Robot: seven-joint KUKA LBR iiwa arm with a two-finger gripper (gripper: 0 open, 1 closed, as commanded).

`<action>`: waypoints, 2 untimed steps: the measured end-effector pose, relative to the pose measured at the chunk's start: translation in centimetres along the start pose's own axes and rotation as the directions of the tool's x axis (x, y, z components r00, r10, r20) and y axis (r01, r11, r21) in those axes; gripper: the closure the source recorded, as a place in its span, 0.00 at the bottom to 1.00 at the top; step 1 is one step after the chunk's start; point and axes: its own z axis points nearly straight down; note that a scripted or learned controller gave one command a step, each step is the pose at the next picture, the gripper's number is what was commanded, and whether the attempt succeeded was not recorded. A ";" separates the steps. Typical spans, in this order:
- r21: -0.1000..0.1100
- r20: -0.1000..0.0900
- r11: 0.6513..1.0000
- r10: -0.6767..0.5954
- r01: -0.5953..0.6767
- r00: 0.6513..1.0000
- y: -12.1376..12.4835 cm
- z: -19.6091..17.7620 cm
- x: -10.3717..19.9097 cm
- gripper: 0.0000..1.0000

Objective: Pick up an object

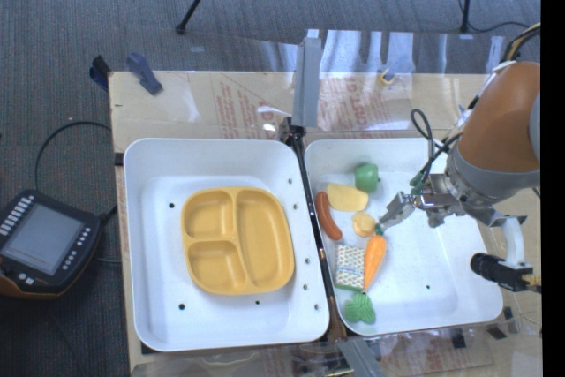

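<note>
Item 1, gripper [385,221]: we find it low in the right bin [459,278], tip pointing left at the cluster of toy food. How far it stands open we cannot tell at this size, and we see nothing held in it.

Item 2, toy carrot [374,259]: orange, with a green leafy end [359,308], lying just below the gripper tip, the blunt top nearly touching it. We judge it light, rigid plastic and somewhat slick; the thick upper end, taken across its width, looks the safest hold.

Item 3, small pale yellow piece [364,224]: just left of the tip, close enough to be the likeliest target. Probably light, hard and rounded, so it may squirt out of a loose pinch.

Item 4, larger yellow piece [347,197], up and left of the gripper; green piece [367,177] above it; toy sausage [328,215] further left; checkered wafer-like piece [350,264] below left, beside the carrot.

Item 5, left bin [159,190], well left of the gripper: holds one yellow three-compartment plate [237,239], its compartments bare.
</note>
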 end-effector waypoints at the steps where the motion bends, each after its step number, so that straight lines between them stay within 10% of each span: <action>1: -0.003 0.001 0.999 0.053 -0.053 0.999 0.6 10.9 -1.0 0.00; 2: -0.001 -0.001 0.950 0.312 -0.312 0.950 1.7 11.0 2.7 0.00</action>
